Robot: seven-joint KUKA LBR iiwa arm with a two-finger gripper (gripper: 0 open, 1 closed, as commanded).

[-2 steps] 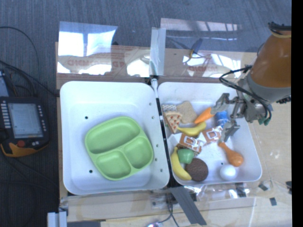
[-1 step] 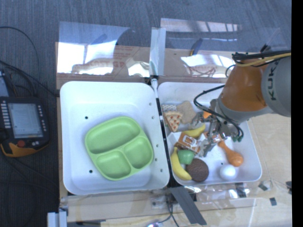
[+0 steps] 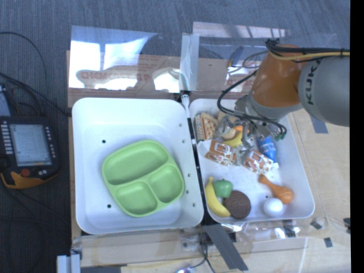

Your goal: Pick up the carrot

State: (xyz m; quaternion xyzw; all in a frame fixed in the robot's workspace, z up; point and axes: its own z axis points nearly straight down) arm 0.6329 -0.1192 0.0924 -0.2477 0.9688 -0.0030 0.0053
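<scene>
In right bin | carrot apart from gripper | grip state unclear

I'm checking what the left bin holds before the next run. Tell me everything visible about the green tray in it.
The green tray is a pale green divided plate, plastic by its look, with rounded corners and three compartments: one long one along its upper left, two smaller ones toward the lower right. It lies flat and right side up on the floor of the left bin, turned at an angle to the walls, near the middle. Nothing rests in it.
</scene>
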